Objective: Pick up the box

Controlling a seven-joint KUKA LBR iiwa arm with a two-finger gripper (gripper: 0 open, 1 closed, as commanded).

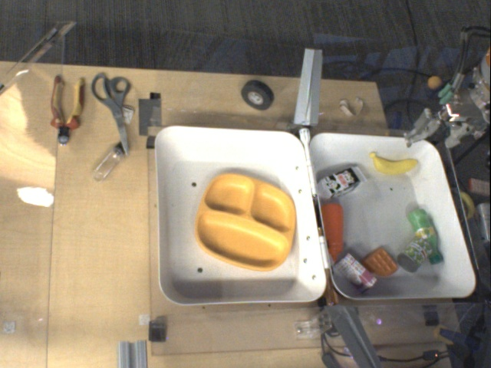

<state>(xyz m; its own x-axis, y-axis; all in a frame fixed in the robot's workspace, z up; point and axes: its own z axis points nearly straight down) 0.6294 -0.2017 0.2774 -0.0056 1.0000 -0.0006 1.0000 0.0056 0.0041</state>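
Box (340, 181) in right bin (453, 205), just above carrot (333, 228), left of banana (394, 164); hand (453, 117) beyond bin's top right corner, grip state unclear; approach from above, clear of carrot and bin wall

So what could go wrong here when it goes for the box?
Two risks, as I judge it. The box lies close to the right bin's left wall, leaving little finger room on that side. The carrot sits just below it, so a slightly off descent might catch that instead. The gripper hangs off at the bin's far corner.
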